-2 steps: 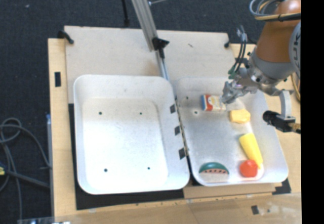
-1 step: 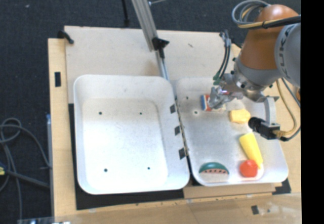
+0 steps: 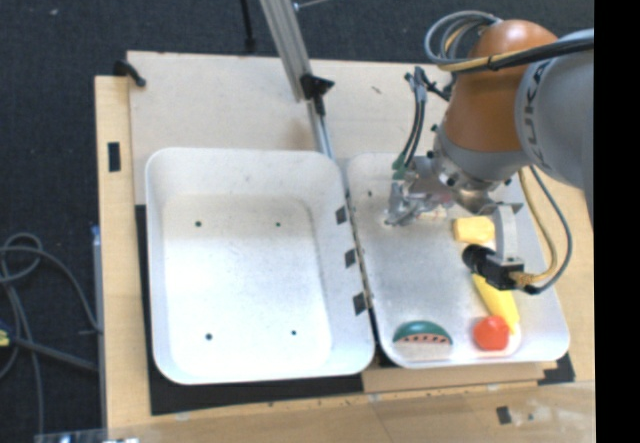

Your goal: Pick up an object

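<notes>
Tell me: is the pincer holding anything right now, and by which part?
Cannot tell. The pincer is low in the right bin, and whether anything sits between its tips is unclear.

1. The grey arm has some dark letters on its side, near the orange band; they run up and down; they are cut off by the picture's edge and too blurry to read for sure.
2. The two white bins have only small dark dots; no words or numbers can be read on them.
</notes>
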`<state>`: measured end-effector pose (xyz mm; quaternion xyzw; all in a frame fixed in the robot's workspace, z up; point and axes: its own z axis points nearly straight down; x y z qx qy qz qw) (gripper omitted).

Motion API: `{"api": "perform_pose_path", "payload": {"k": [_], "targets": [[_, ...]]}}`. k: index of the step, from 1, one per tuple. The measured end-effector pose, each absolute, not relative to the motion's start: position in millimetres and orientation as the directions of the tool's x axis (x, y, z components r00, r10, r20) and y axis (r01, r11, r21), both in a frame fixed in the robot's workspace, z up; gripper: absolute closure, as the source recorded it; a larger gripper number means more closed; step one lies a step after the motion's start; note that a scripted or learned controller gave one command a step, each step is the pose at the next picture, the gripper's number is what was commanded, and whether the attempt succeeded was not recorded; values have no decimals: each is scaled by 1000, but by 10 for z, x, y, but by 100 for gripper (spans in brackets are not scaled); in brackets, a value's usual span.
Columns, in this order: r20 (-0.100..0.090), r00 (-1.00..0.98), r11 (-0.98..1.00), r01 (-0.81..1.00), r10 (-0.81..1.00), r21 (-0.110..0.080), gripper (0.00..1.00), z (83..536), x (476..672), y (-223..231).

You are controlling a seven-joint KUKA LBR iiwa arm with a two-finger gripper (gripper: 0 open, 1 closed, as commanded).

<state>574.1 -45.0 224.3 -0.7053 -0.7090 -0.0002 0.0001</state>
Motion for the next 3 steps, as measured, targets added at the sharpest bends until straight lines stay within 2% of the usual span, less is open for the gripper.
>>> {"api": "perform_pose_path", "payload": {"k": [2, 3], "targets": [[2, -7, 7, 1000, 1000, 1, 100, 2374, 5310, 322], [2, -7, 7, 1000, 1000, 0, 100, 2296, 5163, 822]]}}
